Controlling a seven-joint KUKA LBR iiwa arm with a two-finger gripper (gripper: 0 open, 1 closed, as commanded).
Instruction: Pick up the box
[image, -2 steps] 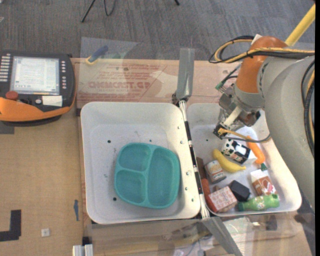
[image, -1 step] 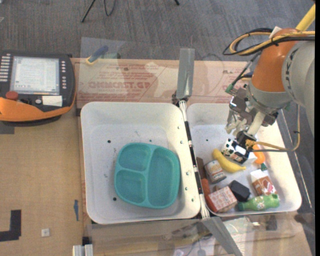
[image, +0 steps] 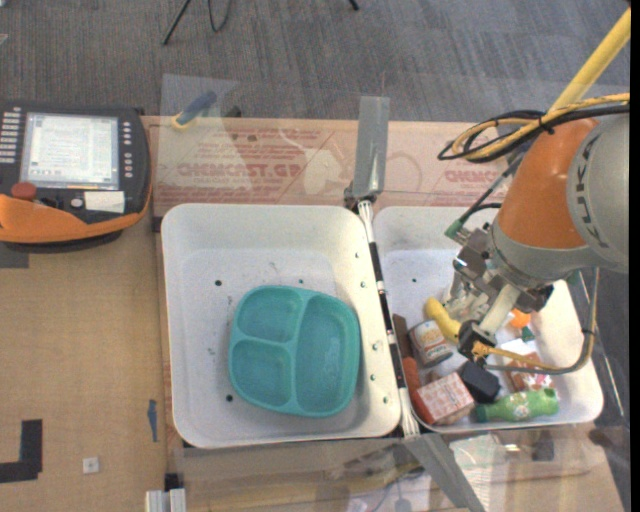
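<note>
Box (image: 443, 397) tilted, long axis slanting up-right, right bin (image: 412, 262), near green bottle (image: 518, 405)

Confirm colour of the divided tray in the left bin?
Teal, a plain turquoise-green; the divided tray shows clearly in the camera view.

Hand (image: 478, 352) low over right bin (image: 590, 400), just above red-and-white box (image: 442, 397)
</note>
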